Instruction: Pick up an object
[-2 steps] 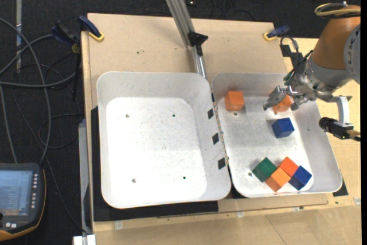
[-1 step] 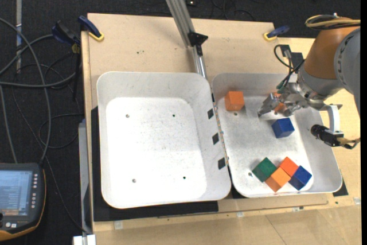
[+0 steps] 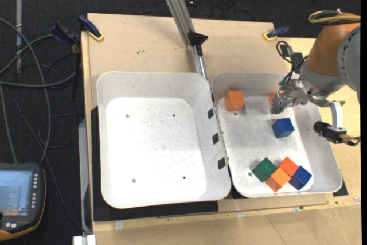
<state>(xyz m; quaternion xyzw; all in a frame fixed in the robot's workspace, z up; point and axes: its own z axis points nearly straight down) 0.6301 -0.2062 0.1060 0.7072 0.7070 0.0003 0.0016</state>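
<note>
Camera view: jaws (image 3: pixel 279 106) low in right bin (image 3: pixel 327 181), state can't tell; blue cube (image 3: pixel 282 127) nearby looks light, rigid, prob slick — grip flat opposite sides

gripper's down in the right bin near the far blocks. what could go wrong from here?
1. The gripper sits over a partly hidden orange block by the right bin's far wall; a grasp there may slip or scrape the wall.
2. The blue block lies just below the gripper; a sideways move might knock it.
3. The green block sits packed in a front cluster, so a pick there may jam.
</note>
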